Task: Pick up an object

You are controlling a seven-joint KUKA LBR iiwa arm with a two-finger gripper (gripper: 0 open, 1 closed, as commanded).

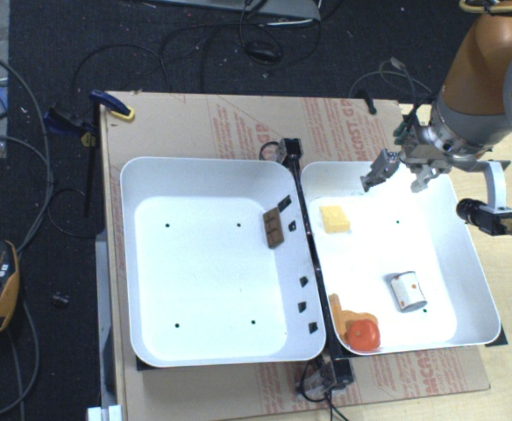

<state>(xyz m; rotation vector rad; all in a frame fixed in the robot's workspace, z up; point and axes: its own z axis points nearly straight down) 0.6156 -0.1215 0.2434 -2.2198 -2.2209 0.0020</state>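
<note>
My gripper (pixel 402 175) hangs over the far edge of the right bin (pixel 466 261), its two fingers spread apart with nothing between them. Below and to its left a yellow block (pixel 335 218) lies on the bin floor. A small white and grey cylinder (pixel 407 290) rests nearer the front of that bin. A red ball on an orange piece (pixel 359 327) sits in the bin's front left corner. In the left bin (pixel 151 235) a brown bar (pixel 274 227) leans against the right wall.
The two bins stand side by side on a cardboard sheet (pixel 238 117). Small black clips (pixel 304 281) line the divide between them. Cables and a dark floor surround the bench; a yellow-handled clamp (pixel 111 104) grips the board's far left corner.
</note>
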